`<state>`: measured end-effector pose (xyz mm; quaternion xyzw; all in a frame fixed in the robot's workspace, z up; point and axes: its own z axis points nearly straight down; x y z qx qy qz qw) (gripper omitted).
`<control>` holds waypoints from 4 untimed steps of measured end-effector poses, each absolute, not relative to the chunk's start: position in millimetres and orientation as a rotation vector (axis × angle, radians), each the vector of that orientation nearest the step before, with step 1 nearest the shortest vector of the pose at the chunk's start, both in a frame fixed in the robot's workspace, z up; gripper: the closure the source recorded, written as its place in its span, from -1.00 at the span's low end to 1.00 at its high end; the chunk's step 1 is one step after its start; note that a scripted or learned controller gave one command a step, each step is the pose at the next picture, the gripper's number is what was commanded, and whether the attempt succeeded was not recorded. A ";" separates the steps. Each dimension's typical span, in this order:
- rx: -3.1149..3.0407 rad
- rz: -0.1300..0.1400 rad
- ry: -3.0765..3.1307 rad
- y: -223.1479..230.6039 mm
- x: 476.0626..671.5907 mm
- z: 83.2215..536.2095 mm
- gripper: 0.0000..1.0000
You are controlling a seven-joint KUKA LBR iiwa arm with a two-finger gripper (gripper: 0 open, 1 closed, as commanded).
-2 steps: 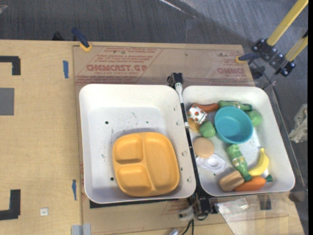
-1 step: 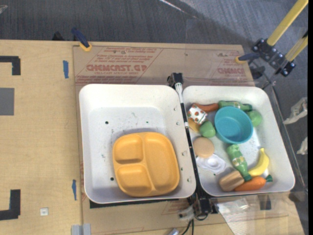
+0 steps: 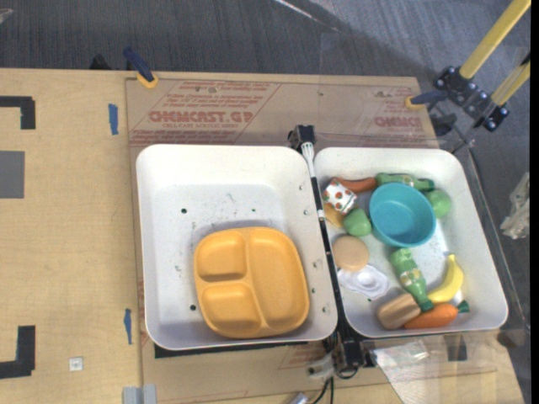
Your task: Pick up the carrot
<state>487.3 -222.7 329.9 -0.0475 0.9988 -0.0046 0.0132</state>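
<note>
Carrot (image 3: 436, 316) wedged against the lower-right bin's (image 3: 484, 225) front wall beside a banana (image 3: 449, 283), limiting approach; no gripper visible, so its state cannot be told.

Two bins side by side, mid-frame. Left bin (image 3: 160, 225): divided tray (image 3: 250, 280) toward its lower right. Right bin (image 3: 482, 251): bowl (image 3: 402, 214) upper centre; carrot (image 3: 434, 316) along the lower edge, banana (image 3: 450, 281) just above it, bottle (image 3: 408, 269) left of the banana.
</note>
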 end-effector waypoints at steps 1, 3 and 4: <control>-0.149 -0.013 3.113 -222.4 487.3 329.1 -1.00; -0.149 -0.019 3.103 -222.2 490.1 341.2 -1.00; -0.073 0.000 3.135 -223.4 486.5 323.8 -1.00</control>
